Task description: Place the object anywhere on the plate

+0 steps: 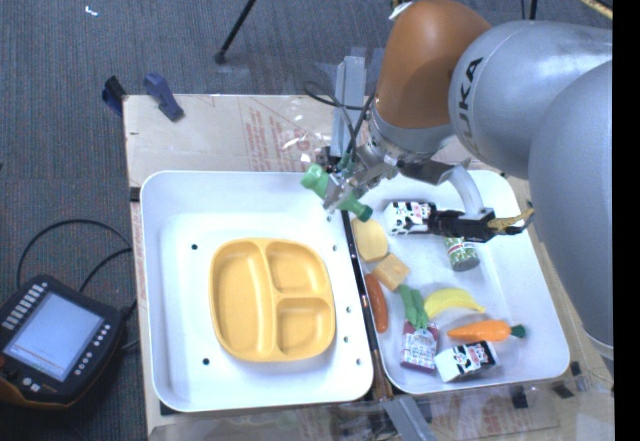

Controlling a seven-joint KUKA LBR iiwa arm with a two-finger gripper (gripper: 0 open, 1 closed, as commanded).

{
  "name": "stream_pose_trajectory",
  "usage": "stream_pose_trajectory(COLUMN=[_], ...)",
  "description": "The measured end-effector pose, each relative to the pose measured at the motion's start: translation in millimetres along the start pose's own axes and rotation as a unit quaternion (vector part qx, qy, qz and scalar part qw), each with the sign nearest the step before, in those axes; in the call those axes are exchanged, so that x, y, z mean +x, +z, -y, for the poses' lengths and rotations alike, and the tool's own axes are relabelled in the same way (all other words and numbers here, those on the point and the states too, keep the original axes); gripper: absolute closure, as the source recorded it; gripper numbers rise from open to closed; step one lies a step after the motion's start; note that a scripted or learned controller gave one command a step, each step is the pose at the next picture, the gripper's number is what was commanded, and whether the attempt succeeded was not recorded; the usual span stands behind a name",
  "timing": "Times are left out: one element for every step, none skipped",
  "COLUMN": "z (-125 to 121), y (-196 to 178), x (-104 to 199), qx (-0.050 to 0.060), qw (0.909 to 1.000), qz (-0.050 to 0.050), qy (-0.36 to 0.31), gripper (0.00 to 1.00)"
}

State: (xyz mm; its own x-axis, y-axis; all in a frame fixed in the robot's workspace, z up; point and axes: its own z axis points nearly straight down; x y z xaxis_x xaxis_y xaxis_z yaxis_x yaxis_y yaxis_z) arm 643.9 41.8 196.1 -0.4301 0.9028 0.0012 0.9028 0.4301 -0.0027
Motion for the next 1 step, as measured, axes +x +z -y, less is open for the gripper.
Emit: stream_pose_trajectory(z=[43.7], y=[11.3], x=[75.2], qx=[0.002], qw=[0.9936], qz=[-0.001], qy=[-0.113], gripper=[1.0])
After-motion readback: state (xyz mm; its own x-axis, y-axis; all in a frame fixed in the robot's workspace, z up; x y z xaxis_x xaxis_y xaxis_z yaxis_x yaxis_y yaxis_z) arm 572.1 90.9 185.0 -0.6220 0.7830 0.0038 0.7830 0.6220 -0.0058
